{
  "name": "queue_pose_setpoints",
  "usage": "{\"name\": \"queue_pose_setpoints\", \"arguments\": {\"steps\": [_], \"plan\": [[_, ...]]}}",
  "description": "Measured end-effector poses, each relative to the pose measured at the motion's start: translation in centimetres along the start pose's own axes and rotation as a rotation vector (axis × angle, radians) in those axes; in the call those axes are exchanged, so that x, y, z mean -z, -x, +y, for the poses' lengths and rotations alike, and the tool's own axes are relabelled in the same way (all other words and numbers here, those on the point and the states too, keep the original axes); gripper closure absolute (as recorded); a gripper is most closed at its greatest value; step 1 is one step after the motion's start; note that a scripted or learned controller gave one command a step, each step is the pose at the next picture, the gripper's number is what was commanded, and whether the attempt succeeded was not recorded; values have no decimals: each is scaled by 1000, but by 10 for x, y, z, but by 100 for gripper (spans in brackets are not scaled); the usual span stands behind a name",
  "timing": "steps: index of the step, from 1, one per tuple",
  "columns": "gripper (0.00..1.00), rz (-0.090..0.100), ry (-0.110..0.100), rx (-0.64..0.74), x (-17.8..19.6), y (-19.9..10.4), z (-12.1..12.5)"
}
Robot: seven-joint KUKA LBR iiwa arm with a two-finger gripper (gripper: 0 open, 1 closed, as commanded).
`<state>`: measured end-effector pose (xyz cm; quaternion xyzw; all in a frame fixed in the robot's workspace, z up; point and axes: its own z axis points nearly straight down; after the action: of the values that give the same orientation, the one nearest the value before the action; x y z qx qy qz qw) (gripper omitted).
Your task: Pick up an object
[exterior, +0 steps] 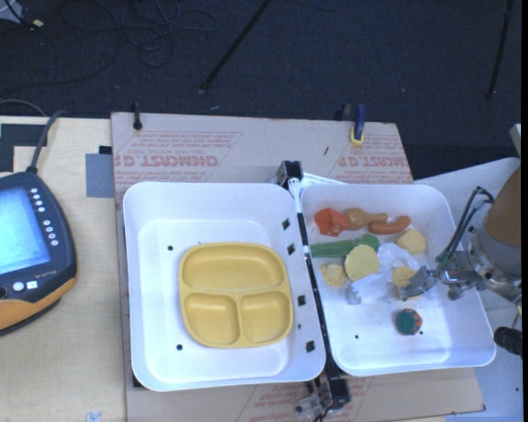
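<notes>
The right bin (458,345) holds several toy foods. A red piece (328,221), a small orange piece (356,216) and a red sausage (389,225) lie along its far side. Below them are a green strip (341,248), yellow pieces (363,262), a white crumpled piece (392,257) and, nearer the front, a green ball with a red patch (409,321). My gripper (425,281) reaches in from the right, low over the bin. Its tip is right beside a yellow chunk (403,276) at the edge of the pile. I see nothing lifted.
The left bin (150,341) carries a yellow three-compartment tray (235,292). A black divider (304,271) with clips runs between the bins. A teach pendant (18,249) lies on the bench at far left. Cables trail over the dark floor behind.
</notes>
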<state>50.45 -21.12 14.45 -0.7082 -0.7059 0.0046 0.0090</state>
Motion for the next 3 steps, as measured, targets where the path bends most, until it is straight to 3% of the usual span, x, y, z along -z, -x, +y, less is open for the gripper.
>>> {"name": "queue_pose_setpoints", "arguments": {"steps": [1,2,3], "plan": [[0,-4,18,3,-58,2,-28],[100,0,7,2,-51,0,-32],[100,20,-16,7,-58,-8,-31]]}}
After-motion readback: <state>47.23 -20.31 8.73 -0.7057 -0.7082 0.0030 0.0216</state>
